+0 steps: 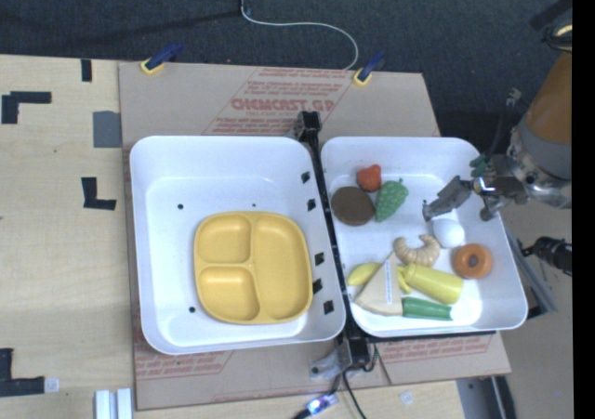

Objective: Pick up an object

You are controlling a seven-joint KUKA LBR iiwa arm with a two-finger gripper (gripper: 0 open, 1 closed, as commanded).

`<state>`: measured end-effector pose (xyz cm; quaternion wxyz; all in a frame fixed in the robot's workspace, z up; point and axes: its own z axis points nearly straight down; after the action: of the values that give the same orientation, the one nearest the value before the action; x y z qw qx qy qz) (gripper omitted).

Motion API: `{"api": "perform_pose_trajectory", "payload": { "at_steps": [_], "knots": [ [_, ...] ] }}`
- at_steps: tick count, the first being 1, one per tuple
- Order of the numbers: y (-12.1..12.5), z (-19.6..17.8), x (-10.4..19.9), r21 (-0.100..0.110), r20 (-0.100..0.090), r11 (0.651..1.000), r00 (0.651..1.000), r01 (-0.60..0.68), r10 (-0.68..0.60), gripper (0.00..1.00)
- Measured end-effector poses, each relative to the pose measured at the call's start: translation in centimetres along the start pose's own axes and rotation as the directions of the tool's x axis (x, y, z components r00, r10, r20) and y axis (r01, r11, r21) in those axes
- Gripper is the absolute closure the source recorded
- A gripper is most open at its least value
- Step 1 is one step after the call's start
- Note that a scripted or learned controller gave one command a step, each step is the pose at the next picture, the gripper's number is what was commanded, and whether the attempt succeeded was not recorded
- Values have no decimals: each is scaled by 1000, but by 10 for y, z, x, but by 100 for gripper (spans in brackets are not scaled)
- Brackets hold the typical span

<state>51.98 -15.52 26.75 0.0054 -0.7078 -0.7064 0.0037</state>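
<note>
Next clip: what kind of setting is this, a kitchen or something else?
Most likely a robotics lab bench for grasping trials, not a kitchen: two white bins clamped on a cardboard sheet, toy food such as a doughnut in the right bin, and the arm's gripper over it.

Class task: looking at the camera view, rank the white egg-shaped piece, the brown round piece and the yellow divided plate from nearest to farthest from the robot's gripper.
Measured from the gripper above the right bin:
1. White egg-shaped piece, right bin, just below the gripper.
2. Brown round piece, right bin, near the divider between the bins.
3. Yellow divided plate, in the left bin, farthest.
</note>
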Motion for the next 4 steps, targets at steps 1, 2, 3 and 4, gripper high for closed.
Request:
{"api": "perform_pose_trajectory", "payload": {
  "at_steps": [1,2,3,4],
  "knots": [
    [2,-6,0,-11,2,1000,1000,3,-3,0],
    [-1,48,11,-6,1,1000,1000,4,-4,0],
    [3,112,9,-4,1,1000,1000,3,-3,0],
    [-4,158,5,-7,2,1000,1000,2,-2,0]
  ]
}}
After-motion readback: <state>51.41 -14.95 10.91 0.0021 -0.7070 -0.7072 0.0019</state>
